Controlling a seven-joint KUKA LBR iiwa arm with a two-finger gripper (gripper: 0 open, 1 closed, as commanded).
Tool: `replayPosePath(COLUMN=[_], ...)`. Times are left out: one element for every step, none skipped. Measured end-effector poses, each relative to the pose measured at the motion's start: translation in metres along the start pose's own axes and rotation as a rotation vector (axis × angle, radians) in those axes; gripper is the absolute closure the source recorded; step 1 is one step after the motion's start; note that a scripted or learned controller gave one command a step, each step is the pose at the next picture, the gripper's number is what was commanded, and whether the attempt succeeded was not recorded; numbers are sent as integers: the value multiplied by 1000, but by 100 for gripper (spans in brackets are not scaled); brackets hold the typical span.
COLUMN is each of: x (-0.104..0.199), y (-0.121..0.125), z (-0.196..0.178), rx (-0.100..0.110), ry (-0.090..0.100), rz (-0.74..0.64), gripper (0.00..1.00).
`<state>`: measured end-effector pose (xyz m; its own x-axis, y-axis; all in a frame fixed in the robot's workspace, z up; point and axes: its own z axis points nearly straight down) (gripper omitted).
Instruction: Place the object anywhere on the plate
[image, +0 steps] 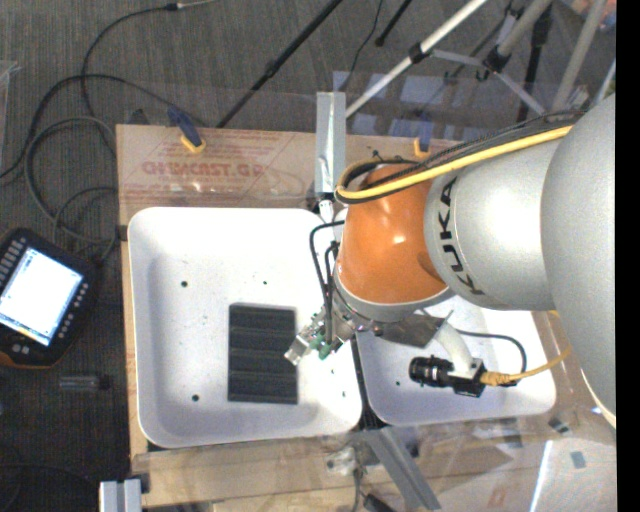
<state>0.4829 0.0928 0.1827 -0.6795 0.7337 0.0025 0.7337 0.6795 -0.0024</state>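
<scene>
The camera view shows the grey arm (520, 220) with its orange band (385, 240) reaching in from the right, over the seam between the two white bins. The gripper (312, 345) hangs at the right edge of the left bin (170, 260), just beside a dark ribbed plate (262, 352) lying flat on that bin's floor. Whether the claw is wide or narrow cannot be told. A small black camera (445, 373) with a yellow cable sits over the right bin (520, 395).

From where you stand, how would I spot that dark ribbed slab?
Find the left white bin. The dark ribbed slab lies flat on its floor, toward the lower right, beside the end effector. It is the one black, grooved rectangle there.
</scene>
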Motion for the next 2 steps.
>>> replayPosePath(x=[50,104], y=[76,95], z=[-122,40], rx=[-2,2], ry=[-4,0], rz=[-201,-105], gripper=[100,100])
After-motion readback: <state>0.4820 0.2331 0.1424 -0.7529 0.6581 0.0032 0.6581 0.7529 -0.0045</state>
